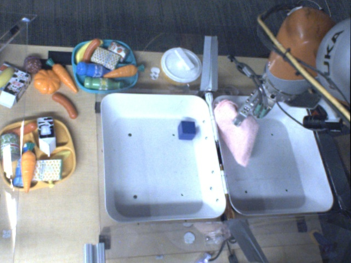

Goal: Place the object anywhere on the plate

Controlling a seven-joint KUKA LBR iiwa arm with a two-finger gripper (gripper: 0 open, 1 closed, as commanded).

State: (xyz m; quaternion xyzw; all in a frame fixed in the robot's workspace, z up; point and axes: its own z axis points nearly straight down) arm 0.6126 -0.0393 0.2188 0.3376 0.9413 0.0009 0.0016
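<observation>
Blue cube [187, 129] alone in left bin [126, 190]; pink heart plate [237, 132] at right bin's [296, 196] left edge, hand [252, 110] over it, finger state unclear.

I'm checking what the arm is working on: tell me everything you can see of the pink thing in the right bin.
The pink heart-shaped plate looks flat, pale and matte, possibly soft. It lies in the right bin, against the upper left wall, its lobes toward the top and its point toward the bottom. The gripper sits over its upper right lobe; whether it touches or grips the plate cannot be told. Nothing else rests on it.
</observation>
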